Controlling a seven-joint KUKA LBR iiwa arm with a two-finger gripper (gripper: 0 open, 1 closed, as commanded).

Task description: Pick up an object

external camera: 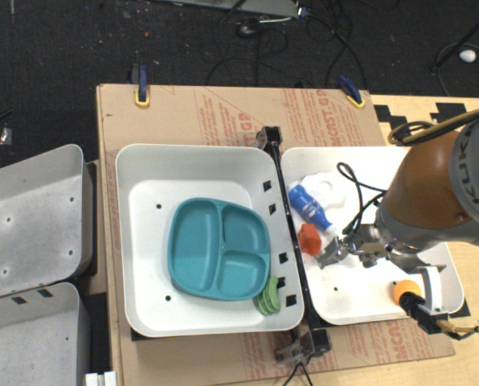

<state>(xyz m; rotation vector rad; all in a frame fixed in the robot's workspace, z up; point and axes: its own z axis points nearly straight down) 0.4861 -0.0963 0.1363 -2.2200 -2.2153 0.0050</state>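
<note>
In the right bin (360, 316) a small red-orange object (309, 238) lies near the left wall. Just behind it lies a blue bottle-like object (309, 205), with a white object (328, 188) further back. An orange ball (403, 290) rests by the bin's front right corner. My gripper (334, 256) hangs low over the bin floor, just right of and in front of the red-orange object. Nothing visibly sits in it. The grey and orange arm (432, 191) covers the right half of this bin.
The left bin (143, 215) holds a teal divided plate (219, 248) and a green object (268, 297) at the plate's front right edge. A black divider (284, 215) separates the bins. Black cables (352, 183) trail over the right bin. White trays (30, 215) lie off the bench at left.
</note>
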